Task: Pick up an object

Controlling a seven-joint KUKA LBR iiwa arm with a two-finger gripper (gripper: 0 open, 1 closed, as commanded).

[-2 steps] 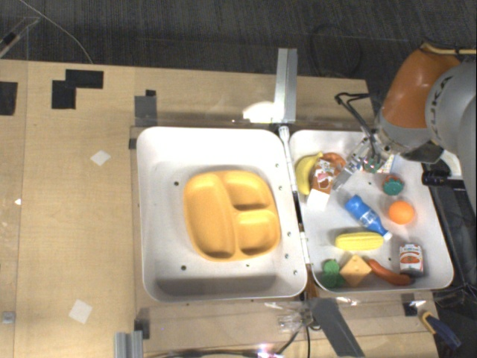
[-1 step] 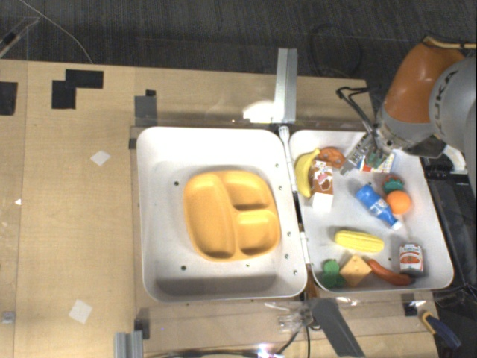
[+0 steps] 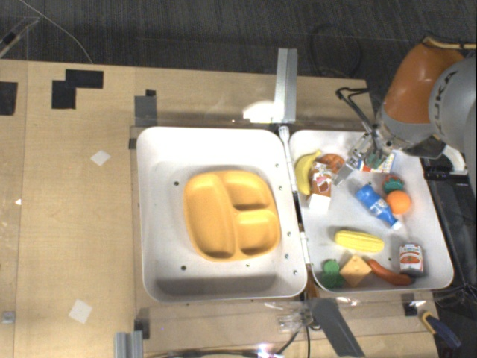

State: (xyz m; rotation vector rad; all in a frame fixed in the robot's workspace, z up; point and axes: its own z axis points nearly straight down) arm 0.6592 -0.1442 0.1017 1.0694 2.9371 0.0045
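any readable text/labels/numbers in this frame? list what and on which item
No text reads at this resolution.
Small can, right bin front corner: red and white label, print too blurred.
Blue bottle: pale label patch, illegible.
Red and white carton beside the banana: markings too small to read.

Wooden bench point(image 3: 67, 222) bearing two white bins point(image 3: 156, 222)

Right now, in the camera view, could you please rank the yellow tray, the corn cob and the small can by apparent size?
1. yellow tray, clearly largest
2. corn cob
3. small can, smallest
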